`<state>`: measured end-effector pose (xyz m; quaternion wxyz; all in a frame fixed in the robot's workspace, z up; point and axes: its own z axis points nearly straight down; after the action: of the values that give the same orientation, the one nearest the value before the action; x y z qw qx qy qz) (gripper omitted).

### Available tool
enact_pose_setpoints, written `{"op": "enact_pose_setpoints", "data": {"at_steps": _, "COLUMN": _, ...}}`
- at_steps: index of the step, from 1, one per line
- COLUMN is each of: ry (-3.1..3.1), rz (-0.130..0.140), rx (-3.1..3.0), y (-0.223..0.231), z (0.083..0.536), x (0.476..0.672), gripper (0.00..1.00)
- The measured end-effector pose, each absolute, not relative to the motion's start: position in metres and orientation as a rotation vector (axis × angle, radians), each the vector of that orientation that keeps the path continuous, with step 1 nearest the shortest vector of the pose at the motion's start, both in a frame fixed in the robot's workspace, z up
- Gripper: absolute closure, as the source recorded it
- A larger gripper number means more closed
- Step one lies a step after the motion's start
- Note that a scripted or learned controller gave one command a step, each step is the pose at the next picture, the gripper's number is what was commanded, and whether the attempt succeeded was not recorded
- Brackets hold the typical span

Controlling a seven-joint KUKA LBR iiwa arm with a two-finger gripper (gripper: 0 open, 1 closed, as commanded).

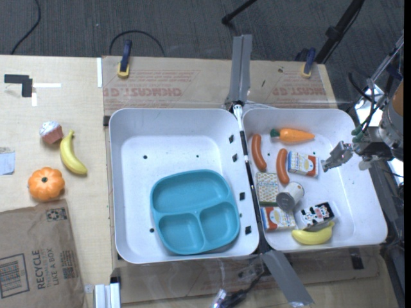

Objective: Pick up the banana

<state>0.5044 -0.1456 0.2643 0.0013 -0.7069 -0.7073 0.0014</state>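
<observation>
Right bin [369, 191], lower edge of frame: the banana [313, 235] lies near the front wall, touching a black-and-white carton [316, 214] and just beside a small box [278, 219]. The gripper [336, 155] hovers at the bin's right side, well apart from the fruit; whether it stands wide or narrow cannot be told. Likely faults: a descent striking the carton, a closure catching carton with fruit, or the curved skin slipping against the bin wall. A second banana [72, 154] lies on the counter [38, 76] at left, a possible false target.

Arm [397, 117] cut off at right edge, hand [336, 154] fingers too small to tell, carton [280, 219] print illegible.
</observation>
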Motion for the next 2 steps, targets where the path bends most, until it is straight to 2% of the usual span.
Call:
{"op": "enact_pose_setpoints", "data": {"at_steps": 1, "ry": -2.262, "rz": 0.005, "rx": -2.177, "y": -0.0789, "z": 0.2244, "x": 0.4773, "gripper": 0.00}}
{"op": "enact_pose_setpoints", "data": {"at_steps": 2, "ry": -2.192, "rz": 0.004, "rx": -2.246, "y": -0.0822, "z": 0.2152, "x": 0.4770, "gripper": 0.00}}
